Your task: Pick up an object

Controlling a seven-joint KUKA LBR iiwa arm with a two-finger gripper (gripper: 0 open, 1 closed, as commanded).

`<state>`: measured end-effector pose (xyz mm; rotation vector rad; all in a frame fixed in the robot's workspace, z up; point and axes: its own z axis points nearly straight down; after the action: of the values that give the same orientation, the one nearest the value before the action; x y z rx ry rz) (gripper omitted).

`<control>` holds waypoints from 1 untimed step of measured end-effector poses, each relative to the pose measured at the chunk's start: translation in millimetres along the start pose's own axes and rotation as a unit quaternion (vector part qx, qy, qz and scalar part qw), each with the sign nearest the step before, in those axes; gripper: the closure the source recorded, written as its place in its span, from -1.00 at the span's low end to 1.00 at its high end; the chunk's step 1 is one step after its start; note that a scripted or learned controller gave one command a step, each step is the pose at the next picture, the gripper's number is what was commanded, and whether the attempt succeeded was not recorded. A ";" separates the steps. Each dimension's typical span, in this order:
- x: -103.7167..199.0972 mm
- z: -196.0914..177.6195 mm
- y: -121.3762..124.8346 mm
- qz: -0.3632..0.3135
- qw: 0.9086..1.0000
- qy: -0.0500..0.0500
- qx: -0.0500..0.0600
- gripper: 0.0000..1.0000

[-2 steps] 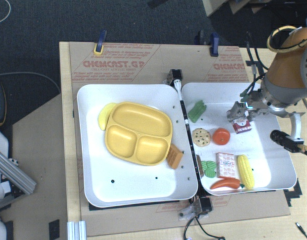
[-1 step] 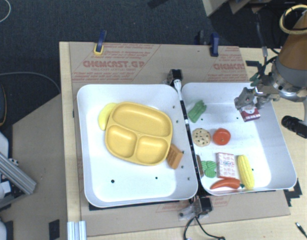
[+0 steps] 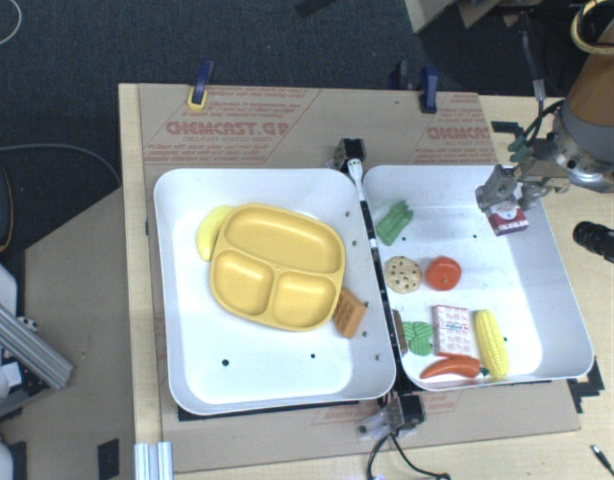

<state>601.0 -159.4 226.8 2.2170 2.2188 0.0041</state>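
Observation:
My gripper (image 3: 501,200) hangs over the far right part of the right bin (image 3: 547,268), with the arm coming in from the upper right. A small red and white packet (image 3: 509,221) sits between and just below its fingers, so the gripper is shut on it. Lower in the same bin lie a green piece (image 3: 393,222), a speckled cookie (image 3: 402,274), a red tomato (image 3: 444,273), a green leafy piece (image 3: 419,337), a pink and white packet (image 3: 452,330), a corn cob (image 3: 490,343) and a red sausage (image 3: 450,368).
The left bin (image 3: 187,348) holds a yellow divided plate (image 3: 277,266), a yellow piece (image 3: 209,230) tucked under its left edge and a brown block (image 3: 350,315) at its right. A black divider (image 3: 367,238) runs between the bins. Two clamps (image 3: 198,86) hold the board's far edge.

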 end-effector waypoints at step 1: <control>53.5 3.7 -33.7 -0.002 1.000 0.002 0.005 1.00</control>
<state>567.3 -105.9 222.8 2.2201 2.2305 -0.0014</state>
